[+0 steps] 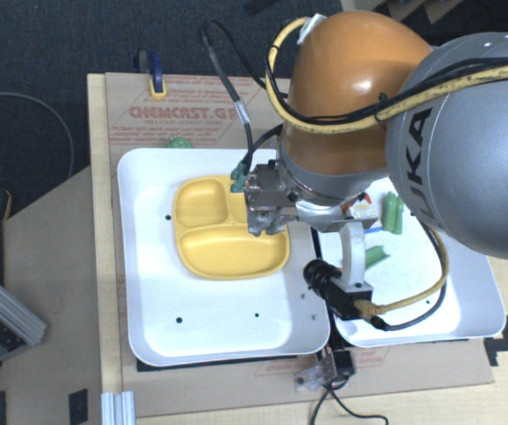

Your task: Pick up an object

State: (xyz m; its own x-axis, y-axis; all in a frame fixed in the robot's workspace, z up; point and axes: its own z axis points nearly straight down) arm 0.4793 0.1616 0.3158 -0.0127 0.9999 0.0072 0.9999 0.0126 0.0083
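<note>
Two shallow white bins sit side by side: the left bin (148, 264) and the right bin (466, 312). One yellow divided plate (223, 237) lies in the left bin. Two green pieces (392, 213) show in the right bin, the second (375, 256) lower down.

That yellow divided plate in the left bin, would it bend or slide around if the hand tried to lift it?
The yellow divided plate looks like moulded plastic, so probably stiff and light. Its glossy surface on the smooth white bin suggests it may skid if nudged. Lying flat and shallow, it seems unlikely to tip, though its low rim may be awkward to pinch.
</note>
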